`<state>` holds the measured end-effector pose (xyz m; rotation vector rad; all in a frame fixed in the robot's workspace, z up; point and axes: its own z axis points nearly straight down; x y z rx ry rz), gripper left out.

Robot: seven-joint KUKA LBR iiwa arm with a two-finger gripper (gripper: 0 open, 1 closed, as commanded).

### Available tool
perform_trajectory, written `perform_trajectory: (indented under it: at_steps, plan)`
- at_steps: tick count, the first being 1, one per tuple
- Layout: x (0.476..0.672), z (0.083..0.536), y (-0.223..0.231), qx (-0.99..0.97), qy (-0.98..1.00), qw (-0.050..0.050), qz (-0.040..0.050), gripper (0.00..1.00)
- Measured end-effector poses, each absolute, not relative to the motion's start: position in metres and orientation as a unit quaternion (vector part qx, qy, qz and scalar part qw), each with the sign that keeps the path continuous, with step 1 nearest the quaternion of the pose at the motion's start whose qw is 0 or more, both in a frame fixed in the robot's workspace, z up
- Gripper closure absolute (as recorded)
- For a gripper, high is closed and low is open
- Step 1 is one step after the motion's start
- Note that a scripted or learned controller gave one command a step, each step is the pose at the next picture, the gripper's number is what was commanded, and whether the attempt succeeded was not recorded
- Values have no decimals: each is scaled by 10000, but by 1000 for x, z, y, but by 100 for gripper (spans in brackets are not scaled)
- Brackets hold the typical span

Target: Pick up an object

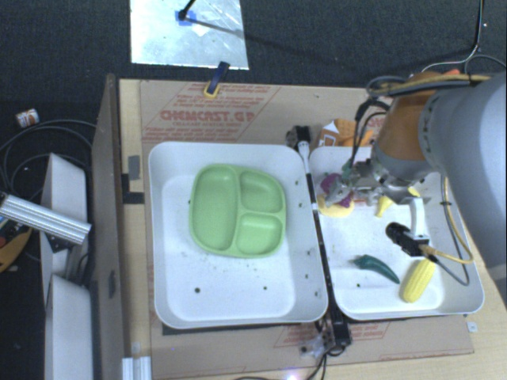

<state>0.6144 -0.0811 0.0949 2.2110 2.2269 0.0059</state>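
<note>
Gripper (342,187) is hanging low over the far left corner of the right bin (451,295), beside a small purple and yellow cluster of toys (333,196); whether anything is sitting between its parts I cannot tell. Around it, dark carpet (63,38) is lying under a cardboard-topped bench (238,105), with a shiny metal sheet (190,22) on the floor beyond. On the bench, the left bin (170,291) is holding a green divided plate (238,210), lying flat near its middle. In the right bin, a yellow corn cob (417,280) is resting near the front right, its long axis running from front left to back right. Just left of it, a dark green pepper (377,267) is lying with its tip pointing toward the corn.
</note>
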Motion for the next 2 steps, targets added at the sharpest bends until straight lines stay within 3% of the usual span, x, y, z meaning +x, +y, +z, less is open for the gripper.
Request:
perform_trajectory:
  at_steps: [1,2]
  plan:
    - [659,85,-88,7050,7092,9,12,0]
    - [659,96,-89,7039,7103,28,11,100]
